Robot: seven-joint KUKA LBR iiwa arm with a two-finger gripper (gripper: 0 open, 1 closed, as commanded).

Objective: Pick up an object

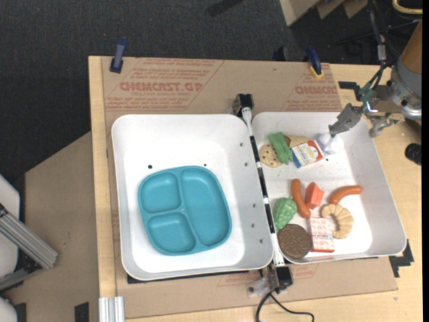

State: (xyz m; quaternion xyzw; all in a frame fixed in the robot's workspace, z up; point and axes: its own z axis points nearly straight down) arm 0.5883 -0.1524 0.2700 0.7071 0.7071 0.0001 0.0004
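Observation:
My gripper (353,127) hangs over the far right corner of the right bin (382,200). Its fingers look open, with nothing between them. The left fingertip (333,130) is just above and to the right of a small white carton (307,154). Beside the carton lie a green piece (280,146) and a tan cookie (269,156). Nearer the front are an orange carrot (299,197), a red-orange piece (313,194), a sausage (345,193), a croissant (339,219), a green leafy piece (284,212), a brown patty (295,241) and a pink-and-white box (322,235).
The left bin (134,139) holds a teal divided plate (184,210). A black hinge strip (258,180) runs between the two bins. Blue clamps (118,56) (313,60) grip the board's far edge. Bare bin floor lies at the right bin's right side.

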